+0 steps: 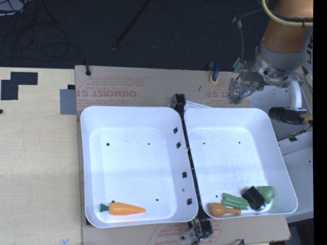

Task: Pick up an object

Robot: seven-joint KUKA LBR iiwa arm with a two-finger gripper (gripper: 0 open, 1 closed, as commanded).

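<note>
A smooth orange carrot with a dark green stub is seen lying flat in the left bin, near its front wall. Right of the divider, in the right bin, a cluster is gathered at the front right corner: a tan pear-shaped piece, a ribbed green pod, a black boxy block and a rounded green piece. The tool is held beyond that bin's far rim; whether it is open or closed cannot be told.
</note>
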